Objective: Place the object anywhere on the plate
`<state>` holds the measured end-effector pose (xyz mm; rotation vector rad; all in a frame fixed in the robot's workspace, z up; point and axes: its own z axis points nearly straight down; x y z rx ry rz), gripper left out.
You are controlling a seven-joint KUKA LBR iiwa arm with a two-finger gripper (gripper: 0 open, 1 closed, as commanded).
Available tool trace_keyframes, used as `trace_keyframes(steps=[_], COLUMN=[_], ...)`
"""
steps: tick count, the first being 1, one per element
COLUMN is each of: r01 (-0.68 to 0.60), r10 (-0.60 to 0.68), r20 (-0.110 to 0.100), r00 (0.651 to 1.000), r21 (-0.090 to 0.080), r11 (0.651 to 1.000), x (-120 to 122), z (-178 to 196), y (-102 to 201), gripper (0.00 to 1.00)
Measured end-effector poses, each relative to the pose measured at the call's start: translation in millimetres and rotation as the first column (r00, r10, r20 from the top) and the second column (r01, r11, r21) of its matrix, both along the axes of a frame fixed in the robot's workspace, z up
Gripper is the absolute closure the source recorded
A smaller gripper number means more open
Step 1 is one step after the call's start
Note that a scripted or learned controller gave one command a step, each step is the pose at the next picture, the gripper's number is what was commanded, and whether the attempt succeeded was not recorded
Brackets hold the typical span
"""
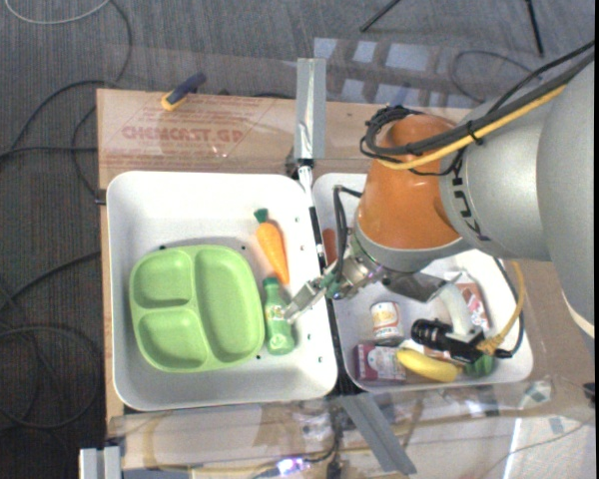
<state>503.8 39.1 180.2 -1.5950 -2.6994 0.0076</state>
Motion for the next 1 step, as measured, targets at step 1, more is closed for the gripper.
trace_keyframes(steps=[1], r01=[-0.166], r10=[0.166], r20=[0.000], r00=[0.986], r21=[0.000], r11=[0.986], x=[-19.8], z=[51.8], y=[21.7], gripper=[0.00])
